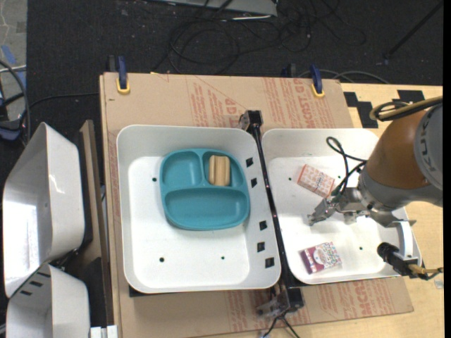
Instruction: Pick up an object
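Observation:
In the right bin (282,146) lie two small packets. A pink and white packet (315,179) rests near the bin's middle, and a purple and white packet (322,257) lies near the front wall. My gripper (317,215) hangs low over the bin floor between them, apart from both, with its tip pointing left. The grey arm with its orange band (402,153) reaches in from the right. Nothing shows at the gripper's tip.
The left bin (134,210) holds a teal divided plate (204,206) with a tan block (220,170) in its upper right compartment. A black divider strip (266,203) runs between the bins. A black cable (342,157) loops over the right bin's back.

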`<action>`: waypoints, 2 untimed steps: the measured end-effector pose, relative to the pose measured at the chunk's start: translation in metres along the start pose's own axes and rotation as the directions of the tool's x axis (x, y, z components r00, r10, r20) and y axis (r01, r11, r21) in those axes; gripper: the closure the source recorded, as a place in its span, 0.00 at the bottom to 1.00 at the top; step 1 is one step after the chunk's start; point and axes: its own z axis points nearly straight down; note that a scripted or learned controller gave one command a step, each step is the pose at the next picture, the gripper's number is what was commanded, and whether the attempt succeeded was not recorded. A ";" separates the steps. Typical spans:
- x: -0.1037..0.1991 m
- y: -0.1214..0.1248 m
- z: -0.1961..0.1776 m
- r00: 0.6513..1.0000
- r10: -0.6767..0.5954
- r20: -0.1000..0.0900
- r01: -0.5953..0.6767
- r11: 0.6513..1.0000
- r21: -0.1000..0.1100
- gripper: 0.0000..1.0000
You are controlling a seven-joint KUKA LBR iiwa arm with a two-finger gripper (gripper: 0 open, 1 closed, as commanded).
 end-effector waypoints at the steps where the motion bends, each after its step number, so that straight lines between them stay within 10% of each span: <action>1: 0.000 0.001 -0.013 1.000 0.002 0.001 -0.002 1.000 -0.005 1.00; 2: 0.001 0.002 -0.055 1.000 -0.005 0.002 0.005 1.000 -0.008 1.00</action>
